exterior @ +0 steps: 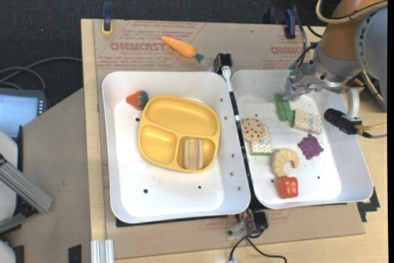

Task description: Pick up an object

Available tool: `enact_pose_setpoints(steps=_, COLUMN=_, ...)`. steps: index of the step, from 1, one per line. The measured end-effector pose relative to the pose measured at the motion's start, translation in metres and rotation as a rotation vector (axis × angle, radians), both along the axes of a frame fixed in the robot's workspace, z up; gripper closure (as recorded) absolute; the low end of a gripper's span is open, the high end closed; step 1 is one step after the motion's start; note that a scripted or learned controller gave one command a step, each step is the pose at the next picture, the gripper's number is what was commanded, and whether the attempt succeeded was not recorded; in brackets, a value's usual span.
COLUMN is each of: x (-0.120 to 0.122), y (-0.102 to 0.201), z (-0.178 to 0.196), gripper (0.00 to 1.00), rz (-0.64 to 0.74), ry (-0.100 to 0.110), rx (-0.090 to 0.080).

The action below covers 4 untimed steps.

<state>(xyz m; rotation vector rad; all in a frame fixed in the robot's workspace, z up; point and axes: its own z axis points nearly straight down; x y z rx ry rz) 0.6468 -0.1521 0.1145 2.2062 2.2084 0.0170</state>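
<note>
two shallow white bins side by side on the desk [154, 49]. left bin [123, 182] carrying a yellow divided plate [178, 131] with a pale roll-looking thing [192, 153] in its lower right compartment, plus a strawberry [137, 99] just off the plate's upper left edge. carrot [180, 47] lying on the desk near the back edge, outside both bins. right bin [345, 185] holding the pickable stuff: green piece [284, 110] near the back, patterned block [308, 122] just beside it, cookie-like piece [252, 129] and small box [261, 146] near the left wall, croissant [285, 160] mid-bin, red pepper [287, 186] toward the front edge, purple grapes [310, 146] to the right. tool [294, 88] down at the back of the right bin, right above the green piece. can't tell if open or closed, too blurry and small.
</note>
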Motion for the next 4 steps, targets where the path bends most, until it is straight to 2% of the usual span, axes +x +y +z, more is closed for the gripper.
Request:
enact_pose_setpoints(steps=1, x=0.000, y=0.000, z=-0.001, gripper=0.00, rz=0.000, ry=0.001, rx=0.000)
enact_pose_setpoints(steps=2, x=0.000, y=0.026, z=-0.031, gripper=0.00, rz=0.001, ry=0.025, rx=0.007)
enact_pose_setpoints(steps=3, x=0.001, y=0.025, z=-0.019, gripper=1.00, rz=0.001, ry=0.020, rx=0.006)
enact_pose_setpoints(steps=4, x=-0.019, y=0.108, z=0.076, gripper=1.00, rz=0.006, ry=0.014, rx=0.008)
